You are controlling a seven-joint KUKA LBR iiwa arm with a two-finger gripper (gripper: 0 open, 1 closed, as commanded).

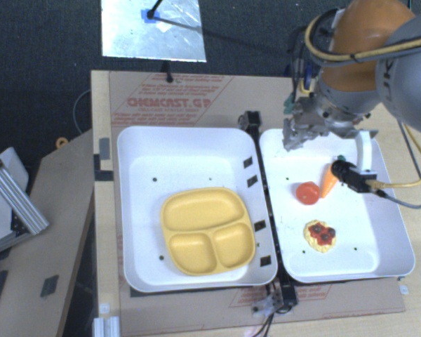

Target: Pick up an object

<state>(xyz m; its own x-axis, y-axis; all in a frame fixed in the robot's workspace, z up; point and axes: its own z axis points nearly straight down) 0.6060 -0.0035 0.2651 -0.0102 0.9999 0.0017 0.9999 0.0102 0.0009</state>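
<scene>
Camera view: two shallow white bins sit side by side on the bench, their inner walls meeting along a dark seam. The left bin (137, 160) holds a yellow divided tray (207, 229) in its near half, close to the inner wall; the far half of that bin floor is bare. The right bin (393, 244) holds three items: a red tomato (308, 193) near the centre, an orange carrot (328, 180) touching or just beside it on the right, and a small yellow piece with red topping (321, 236) nearer the front wall, apart from the other two. The arm enters from the right. The gripper (296, 137) hangs over the far-left corner of the right bin, near the inner wall and well apart from all three items; whether it is open or closed cannot be told. Nothing is seen held. Bare floor lies between the gripper and the tomato.
</scene>
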